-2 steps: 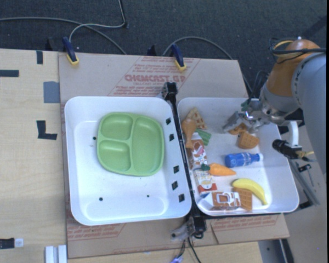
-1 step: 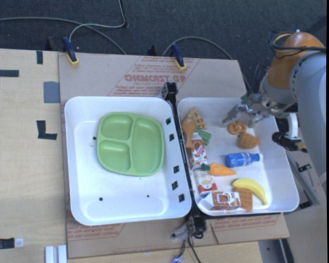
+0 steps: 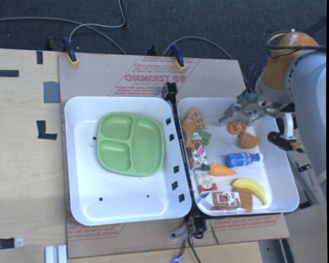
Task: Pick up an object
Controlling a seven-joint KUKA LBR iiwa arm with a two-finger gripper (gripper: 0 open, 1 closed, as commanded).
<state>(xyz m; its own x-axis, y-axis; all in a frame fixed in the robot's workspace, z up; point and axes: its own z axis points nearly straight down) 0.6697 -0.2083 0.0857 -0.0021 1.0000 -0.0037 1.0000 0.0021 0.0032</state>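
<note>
Hovering near right white bin [image 3: 274, 201]'s far edge, pincer [image 3: 233, 114] spread beside brown pretzel-shaped toy [image 3: 236, 127], clutter toward near edge.

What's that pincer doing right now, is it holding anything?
Pincer: low in the right bin, just above the pretzel; grip cannot be told.

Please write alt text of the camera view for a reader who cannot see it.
The end effector hovers over the right bin, near a brown pastry toy, with a banana, carrot and blue bottle nearby. The left bin holds a green divided plate.
</note>
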